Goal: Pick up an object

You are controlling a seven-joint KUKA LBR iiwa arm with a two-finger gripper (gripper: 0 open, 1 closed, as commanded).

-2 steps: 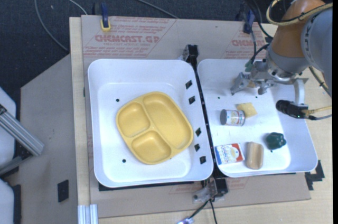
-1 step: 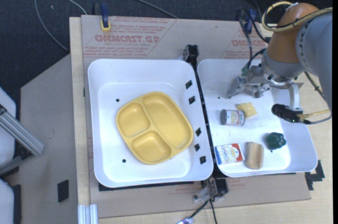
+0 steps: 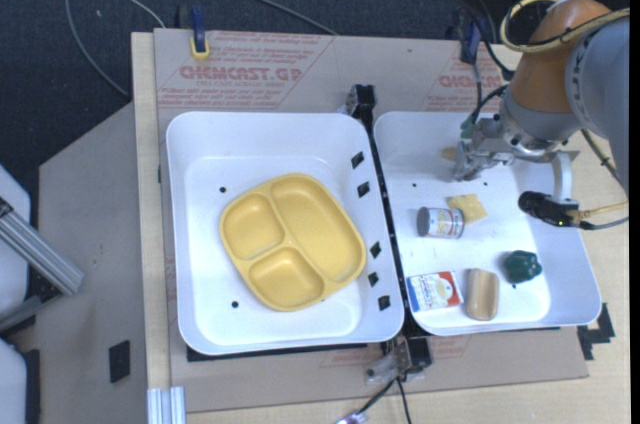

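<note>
The right bin (image 3: 420,144) holds several small objects. A grey can (image 3: 440,222) lies on its side near the bin's middle, and a pale yellow flat piece (image 3: 468,206) sits just right of and above it. A green lump (image 3: 520,265) rests toward the right wall. A tan oblong block (image 3: 482,294) and a small white carton with a red and blue label (image 3: 434,291) lie at the front. My gripper (image 3: 469,160) hangs low over the back of this bin, a little above the pale yellow piece, with nothing seen in it.
The left bin (image 3: 190,202) holds a yellow divided plate (image 3: 290,240). A black divider with clips (image 3: 375,212) runs between the bins. My grey arm with its orange band (image 3: 560,62) comes in over the right bin's back right corner, and a black cable plug (image 3: 545,205) hangs by its right wall.
</note>
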